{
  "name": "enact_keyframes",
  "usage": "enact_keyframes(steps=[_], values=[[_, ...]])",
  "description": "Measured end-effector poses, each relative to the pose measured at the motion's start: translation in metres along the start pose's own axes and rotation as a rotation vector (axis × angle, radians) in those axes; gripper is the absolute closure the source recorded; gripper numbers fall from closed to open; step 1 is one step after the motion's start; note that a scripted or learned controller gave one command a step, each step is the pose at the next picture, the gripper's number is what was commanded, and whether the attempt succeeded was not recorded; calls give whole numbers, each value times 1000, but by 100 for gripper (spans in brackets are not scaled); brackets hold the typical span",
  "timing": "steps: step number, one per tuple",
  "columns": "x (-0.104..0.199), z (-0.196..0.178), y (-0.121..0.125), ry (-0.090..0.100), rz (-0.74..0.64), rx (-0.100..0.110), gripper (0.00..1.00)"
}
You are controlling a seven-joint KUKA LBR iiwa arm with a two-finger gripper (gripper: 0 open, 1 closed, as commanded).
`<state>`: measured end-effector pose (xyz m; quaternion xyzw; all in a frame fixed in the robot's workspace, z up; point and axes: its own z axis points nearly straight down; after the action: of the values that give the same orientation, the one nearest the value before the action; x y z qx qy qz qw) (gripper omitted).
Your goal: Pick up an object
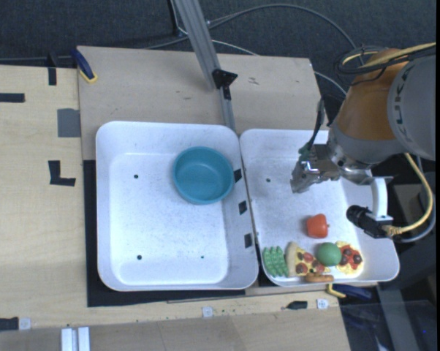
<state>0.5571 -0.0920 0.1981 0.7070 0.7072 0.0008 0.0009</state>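
Camera view shows the end effector (302, 178) over the right bin (278, 152); whether it is spread or pressed together I cannot tell. The red toy (317, 225) lies below it, near. Better to descend centred on it. It looks roundish, no clear long axis.

You see even, rather soft light from above; the white bins (169, 134) look bright without glare; shadows stay faint; details are slightly blurry.
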Motion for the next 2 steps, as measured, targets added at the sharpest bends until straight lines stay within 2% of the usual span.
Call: enact_keyframes(steps=[1, 2], values=[[0, -52, 1, 0, 0, -2, 100], [56, -56, 17, 1, -5, 2, 100]])
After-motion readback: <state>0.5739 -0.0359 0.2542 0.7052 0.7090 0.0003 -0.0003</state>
